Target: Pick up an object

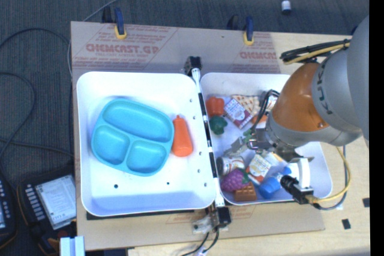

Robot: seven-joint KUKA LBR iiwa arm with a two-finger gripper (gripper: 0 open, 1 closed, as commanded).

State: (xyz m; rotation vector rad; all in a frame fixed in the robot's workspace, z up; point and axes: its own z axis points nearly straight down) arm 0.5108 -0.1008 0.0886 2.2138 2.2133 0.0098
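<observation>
Well, from my remote seat, reading everything off the right white bin [324, 180]:

Gripper: the grey arm's two-finger gripper [252, 142] hangs low over the middle of that bin, wrist and orange band [297, 106] covering the bin's right half. I cannot tell how the end effector is set; nothing shows pinched in it.

Candidate: the bunch of purple plastic toy grapes [234, 179], near the bin's lower left corner, just below the gripper and clear of it.

Neighbours: a brown waffle-shaped toy block [245, 192] touches the grapes on the lower side; a blue plastic block [269, 187] lies just right of that; a small printed white packet [261, 165] sits between grapes and wrist.

Handling, my judgement: the grapes look light, hollow and stiff, with a bumpy surface that should resist slipping but gives uneven contact. Not fragile.

Where to hold: I would close across the widest part of the bunch, away from the bin wall, where there is room on both sides.

Other options: an orange rounded toy [215, 106] and a dark green toy [217, 125] lie by the bin's upper left wall, smoother and likelier to slide.

Left bin: a blue divided plastic tray [132, 136] and an orange plastic carrot-like toy [181, 136] beside it.
</observation>
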